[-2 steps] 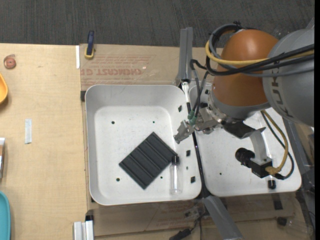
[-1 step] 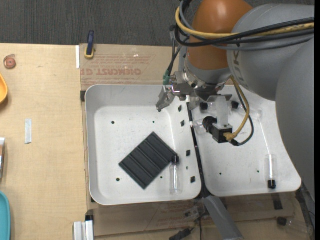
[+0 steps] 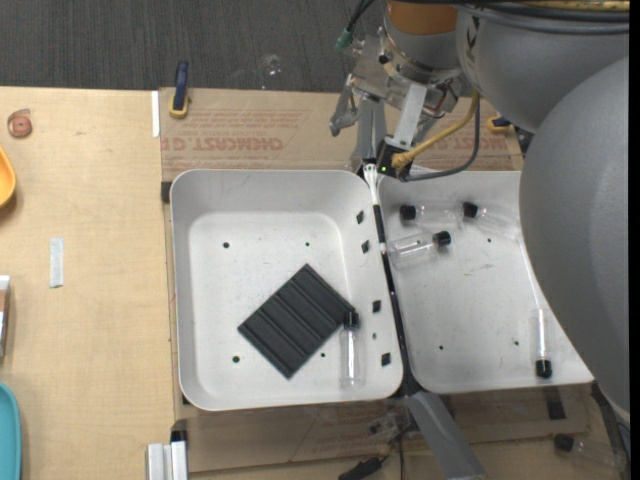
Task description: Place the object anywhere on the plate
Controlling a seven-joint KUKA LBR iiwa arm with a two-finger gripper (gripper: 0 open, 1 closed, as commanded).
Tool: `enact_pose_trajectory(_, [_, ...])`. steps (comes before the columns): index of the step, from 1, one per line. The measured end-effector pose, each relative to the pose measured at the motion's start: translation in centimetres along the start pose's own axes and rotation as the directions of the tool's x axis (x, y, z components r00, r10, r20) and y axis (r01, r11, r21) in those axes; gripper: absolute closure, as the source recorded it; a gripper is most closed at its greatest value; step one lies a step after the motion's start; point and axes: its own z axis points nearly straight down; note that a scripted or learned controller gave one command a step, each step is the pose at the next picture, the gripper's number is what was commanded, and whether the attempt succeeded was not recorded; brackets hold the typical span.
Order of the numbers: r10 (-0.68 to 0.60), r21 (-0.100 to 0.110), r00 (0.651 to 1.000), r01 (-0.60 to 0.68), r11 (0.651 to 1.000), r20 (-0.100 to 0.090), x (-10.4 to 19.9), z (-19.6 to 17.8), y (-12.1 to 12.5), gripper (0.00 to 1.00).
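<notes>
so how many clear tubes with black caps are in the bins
5, though the arm may hide more. One clear plastic tube lies beside the dark ribbed plate in the left bin. In the right bin: two near the top, one below them, one at the right.

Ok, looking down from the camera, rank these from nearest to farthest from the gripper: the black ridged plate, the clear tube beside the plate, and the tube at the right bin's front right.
1. black ridged plate, left bin, middle.
2. clear tube beside the plate, left bin's right side; close to call with the plate.
3. front-right tube, right bin; farthest from the gripper.
</notes>
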Motion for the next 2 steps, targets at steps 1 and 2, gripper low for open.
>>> enact_pose_trajectory(1, [-0.002, 0.004, 1.0, 0.002, 1.0, 0.005, 0.0, -0.7, 0.0, 1.0])
enact_pose_trajectory(2, [-0.364, -0.001, 0.931, 0.364, 0.931, 0.0, 4.7, -11.4, -1.3, 1.0])
